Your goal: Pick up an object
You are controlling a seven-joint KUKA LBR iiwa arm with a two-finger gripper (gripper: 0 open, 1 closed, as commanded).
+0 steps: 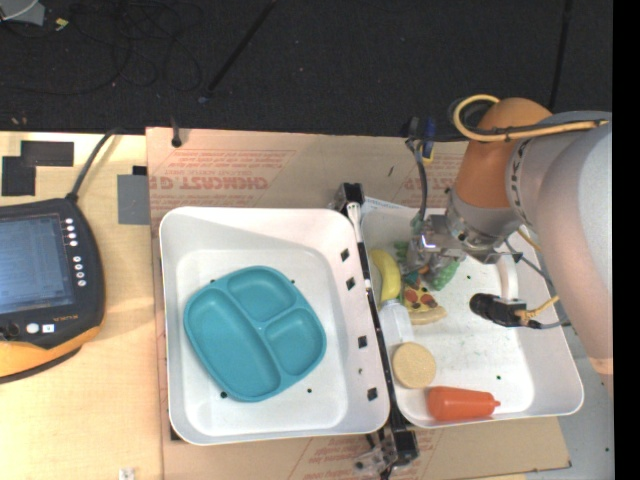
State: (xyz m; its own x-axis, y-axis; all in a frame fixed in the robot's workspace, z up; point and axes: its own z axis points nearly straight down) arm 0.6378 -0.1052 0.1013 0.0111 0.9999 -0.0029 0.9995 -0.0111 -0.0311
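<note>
The hand [428, 260] is hovering over the banana [386, 275] near the right bin's [560, 393] far-left corner; I cannot tell its state. It's reaching; next, descending squarely.

The only print that can be partly read is on the brown cardboard sheet [250, 173] that lies under the two bins. It is in red capital letters and it stands upside down in the camera view, just behind the left bin [200, 238]. The letters are too blurred to spell with certainty. More red print shows on the cardboard at the front edge, but it is too small to read.
</note>
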